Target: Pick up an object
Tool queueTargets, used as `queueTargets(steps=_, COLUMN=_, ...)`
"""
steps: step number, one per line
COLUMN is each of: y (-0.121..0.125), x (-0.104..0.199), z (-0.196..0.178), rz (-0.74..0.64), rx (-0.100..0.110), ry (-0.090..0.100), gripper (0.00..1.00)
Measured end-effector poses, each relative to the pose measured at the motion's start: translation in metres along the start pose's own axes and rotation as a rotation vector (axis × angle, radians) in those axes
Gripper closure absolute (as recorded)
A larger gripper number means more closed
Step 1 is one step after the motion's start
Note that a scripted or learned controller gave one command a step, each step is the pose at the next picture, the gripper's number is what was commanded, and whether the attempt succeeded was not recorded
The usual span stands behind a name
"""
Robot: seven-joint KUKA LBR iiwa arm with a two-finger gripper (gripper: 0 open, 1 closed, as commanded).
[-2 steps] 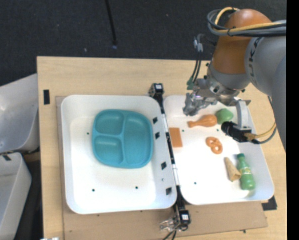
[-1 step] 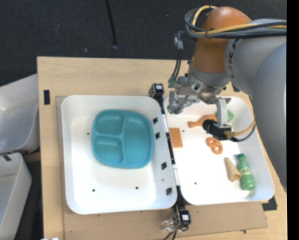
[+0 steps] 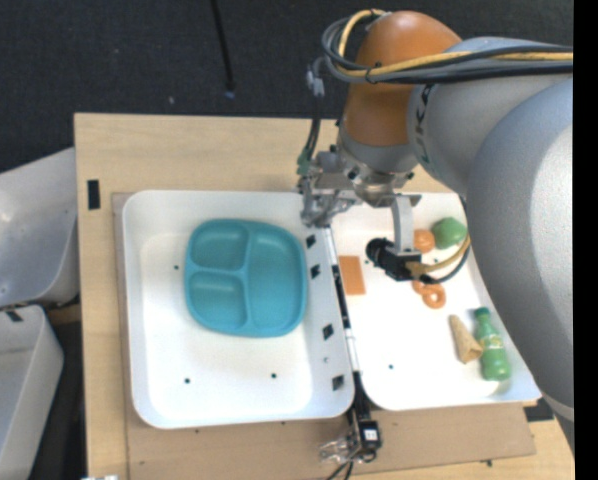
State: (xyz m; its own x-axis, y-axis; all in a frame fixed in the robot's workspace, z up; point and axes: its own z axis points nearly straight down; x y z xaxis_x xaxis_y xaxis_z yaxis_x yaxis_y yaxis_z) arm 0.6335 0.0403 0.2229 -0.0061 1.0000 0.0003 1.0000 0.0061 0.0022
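grey arm overhangs the right bin; its claw, open or closed i cannot tell, hangs by the shared rim, eleven o'clock of the orange block; descending there may strike rim.

Floor: I am seeing it lying dark behind.
Bench: pale wood is catching even light.
Left: white casings are standing alongside.
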Motion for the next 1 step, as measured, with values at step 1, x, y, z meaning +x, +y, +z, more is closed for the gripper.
queueTargets(steps=1, y=0.0045, x=0.0438, z=-0.0178, rz=-0.001, rx=0.0, ry=0.002, gripper=1.0)
